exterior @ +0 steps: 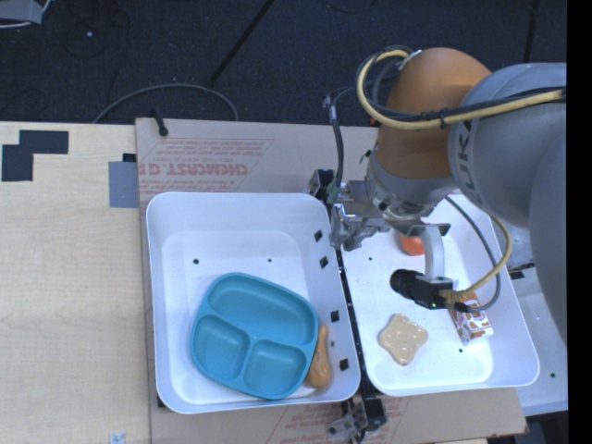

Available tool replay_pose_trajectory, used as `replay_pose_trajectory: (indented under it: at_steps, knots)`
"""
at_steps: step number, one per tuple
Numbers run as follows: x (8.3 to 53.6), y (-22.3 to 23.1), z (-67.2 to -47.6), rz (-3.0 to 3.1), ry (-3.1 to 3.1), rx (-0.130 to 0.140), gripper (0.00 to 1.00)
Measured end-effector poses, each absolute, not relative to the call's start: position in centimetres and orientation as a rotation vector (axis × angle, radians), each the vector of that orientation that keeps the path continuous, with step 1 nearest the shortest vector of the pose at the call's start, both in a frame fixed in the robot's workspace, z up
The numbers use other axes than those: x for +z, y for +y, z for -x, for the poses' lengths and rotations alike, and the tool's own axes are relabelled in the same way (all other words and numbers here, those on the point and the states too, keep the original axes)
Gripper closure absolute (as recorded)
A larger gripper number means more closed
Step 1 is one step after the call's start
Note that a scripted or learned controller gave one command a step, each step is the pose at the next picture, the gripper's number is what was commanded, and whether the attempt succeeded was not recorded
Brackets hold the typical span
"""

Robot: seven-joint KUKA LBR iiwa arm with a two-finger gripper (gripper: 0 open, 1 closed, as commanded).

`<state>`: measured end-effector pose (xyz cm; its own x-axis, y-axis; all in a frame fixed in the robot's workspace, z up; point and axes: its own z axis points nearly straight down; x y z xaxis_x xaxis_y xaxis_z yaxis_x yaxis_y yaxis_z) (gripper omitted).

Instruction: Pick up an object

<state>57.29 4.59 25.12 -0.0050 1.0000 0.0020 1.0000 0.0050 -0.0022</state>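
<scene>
Gripper (350,229) is at the right bin's (453,370) 10 o'clock corner, hard by the wall shared with the left bin (231,220). Can't tell from this angle if it's spread or closed, and I see no object in it. Best target imo is the toast (402,339): flat on bare floor, about 5 o'clock from the gripper, clear of the walls. Orange bit (412,244) at 3 o'clock is closer but half hidden under the wrist, so a poor pick. Tray (252,334) in the left bin looks too wide. Tan piece (320,359) touches its 4 o'clock edge and hugs the wall, cramped. For the toast: centre above, descend straight, span its narrow side, go nearly to the floor since it's thin, then lift slowly.
</scene>
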Motion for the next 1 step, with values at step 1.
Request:
replay_pose_trajectory:
  at_steps: [1]
  knots:
    - [24.71, 9.89, -57.73, 2.214, -2.225, 0.002, 1.00]
